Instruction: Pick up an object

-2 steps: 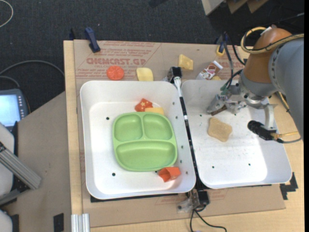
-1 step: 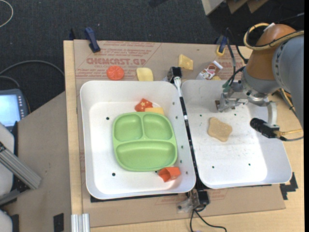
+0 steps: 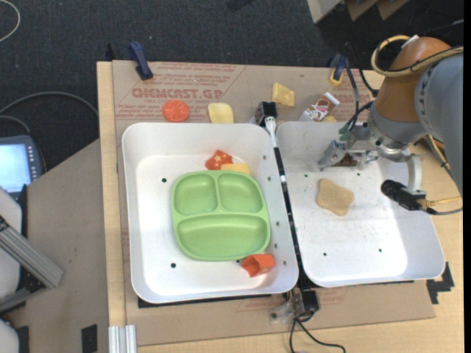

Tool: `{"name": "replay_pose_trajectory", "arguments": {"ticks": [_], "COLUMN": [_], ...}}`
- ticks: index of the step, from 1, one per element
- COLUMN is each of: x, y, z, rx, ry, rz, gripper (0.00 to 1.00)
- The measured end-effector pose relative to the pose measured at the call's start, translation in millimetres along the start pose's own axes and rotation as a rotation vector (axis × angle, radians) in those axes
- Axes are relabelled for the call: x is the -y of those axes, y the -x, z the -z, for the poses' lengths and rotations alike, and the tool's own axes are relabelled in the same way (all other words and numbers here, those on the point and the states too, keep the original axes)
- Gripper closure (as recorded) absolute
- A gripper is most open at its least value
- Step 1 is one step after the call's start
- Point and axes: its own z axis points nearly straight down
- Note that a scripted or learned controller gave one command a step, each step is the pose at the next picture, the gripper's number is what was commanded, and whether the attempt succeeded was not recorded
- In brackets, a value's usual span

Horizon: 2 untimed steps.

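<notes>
A tan bread-like slice [image 3: 335, 196] lies flat in the right bin [image 3: 383, 259], left of its middle. My gripper [image 3: 340, 155] hangs over the far left part of that bin, a short way beyond the slice and apart from it, with nothing seen in it. In the left bin [image 3: 143, 219] sits a green divided plate [image 3: 219, 215]. A red piece [image 3: 218, 160] and a yellow piece [image 3: 237, 169] lie at the plate's far edge, and an orange block [image 3: 257, 264] at its near right corner.
On the cardboard beyond the bins lie an orange disc [image 3: 175, 110], a pale yellow piece [image 3: 220, 113], a yellow wedge [image 3: 282, 94], a small red-and-white packet [image 3: 318, 109] and a black item [image 3: 265, 111]. Blue clamps [image 3: 140, 59] hold the board's far edge.
</notes>
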Motion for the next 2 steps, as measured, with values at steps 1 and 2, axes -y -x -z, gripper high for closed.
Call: {"name": "replay_pose_trajectory", "arguments": {"ticks": [1,2], "x": [-32.2,-32.4], "y": [65.8,-9.1], "z": [3.3,5.3], "rx": [0.002,-0.007], "ry": [0.001,-0.006], "rz": [-0.005,0.004], "gripper": [0.0,0.0]}}
